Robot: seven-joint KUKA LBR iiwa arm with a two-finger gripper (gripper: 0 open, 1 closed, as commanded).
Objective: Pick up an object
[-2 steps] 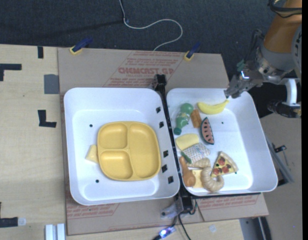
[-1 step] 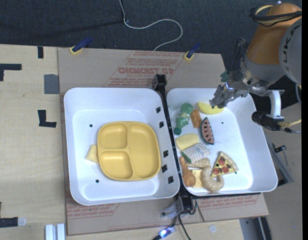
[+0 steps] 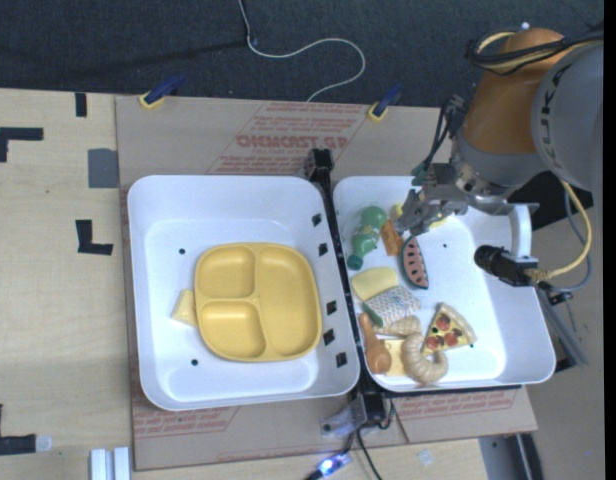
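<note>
Toy food [image 3: 403,308] crowds the right bin [image 3: 508,318] beneath my gripper [image 3: 416,218], arm angled down from the right.

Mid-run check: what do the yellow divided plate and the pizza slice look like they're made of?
Yellow divided plate: likely molded plastic, with a smooth, slightly glossy, uniform color and rounded compartment ridges. Pizza slice: apparently a toy, plastic or rubber, judging by its flat bright colors and clean edges; which one is unclear.
</note>
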